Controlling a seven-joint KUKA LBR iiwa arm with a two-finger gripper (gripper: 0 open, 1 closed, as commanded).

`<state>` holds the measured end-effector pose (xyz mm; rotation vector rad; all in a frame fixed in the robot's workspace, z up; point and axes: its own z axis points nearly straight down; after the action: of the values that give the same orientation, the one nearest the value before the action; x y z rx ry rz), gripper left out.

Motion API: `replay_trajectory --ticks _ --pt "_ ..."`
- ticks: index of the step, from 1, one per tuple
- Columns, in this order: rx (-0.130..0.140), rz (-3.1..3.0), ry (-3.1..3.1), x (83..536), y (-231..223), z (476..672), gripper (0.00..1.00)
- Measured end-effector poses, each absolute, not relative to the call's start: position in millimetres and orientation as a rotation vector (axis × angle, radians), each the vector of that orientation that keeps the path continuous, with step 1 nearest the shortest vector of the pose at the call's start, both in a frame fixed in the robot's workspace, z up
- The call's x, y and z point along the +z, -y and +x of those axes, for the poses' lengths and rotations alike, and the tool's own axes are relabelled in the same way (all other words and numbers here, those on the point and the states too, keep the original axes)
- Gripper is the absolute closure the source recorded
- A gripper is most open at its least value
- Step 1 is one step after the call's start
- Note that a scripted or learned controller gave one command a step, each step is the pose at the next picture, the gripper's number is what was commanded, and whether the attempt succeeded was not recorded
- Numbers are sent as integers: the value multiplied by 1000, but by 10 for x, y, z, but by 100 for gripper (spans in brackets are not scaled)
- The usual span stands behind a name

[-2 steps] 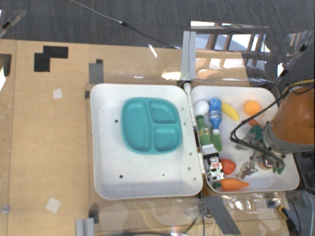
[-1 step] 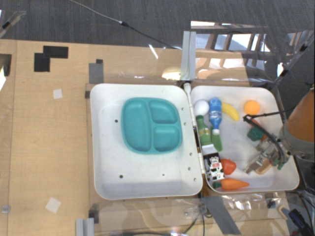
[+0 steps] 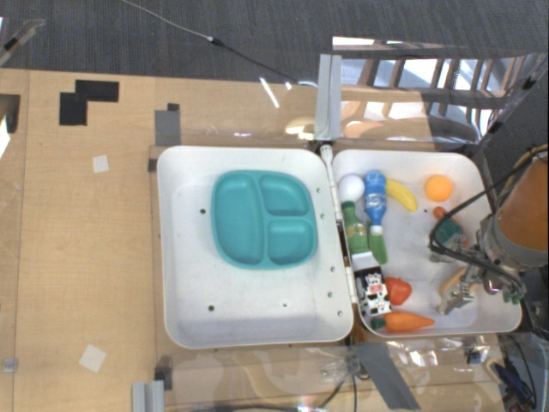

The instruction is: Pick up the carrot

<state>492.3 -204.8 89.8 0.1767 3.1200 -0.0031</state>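
Note:
The carrot (image 3: 409,321) is orange with a tapered tip pointing right. It lies flat along the front wall of the right bin (image 3: 493,323). My gripper (image 3: 457,298) hangs low over the bin floor, just right of the carrot and slightly behind it, a short gap away from the tip. Nothing shows between the gripper and the carrot. The arm's orange band (image 3: 523,217) sits above the gripper at the right edge.
A red fruit (image 3: 398,292) and a black-and-white box (image 3: 371,288) lie just behind the carrot. Further back are green bottles (image 3: 353,223), a blue bottle (image 3: 374,197), a white ball (image 3: 350,185), a banana (image 3: 401,195) and an orange (image 3: 439,187). A teal divided plate (image 3: 262,218) sits in the left bin (image 3: 189,316).

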Motion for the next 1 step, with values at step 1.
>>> replay_trajectory --ticks 1 --pt "-6 -286 -3111 897 2042 4926 0"
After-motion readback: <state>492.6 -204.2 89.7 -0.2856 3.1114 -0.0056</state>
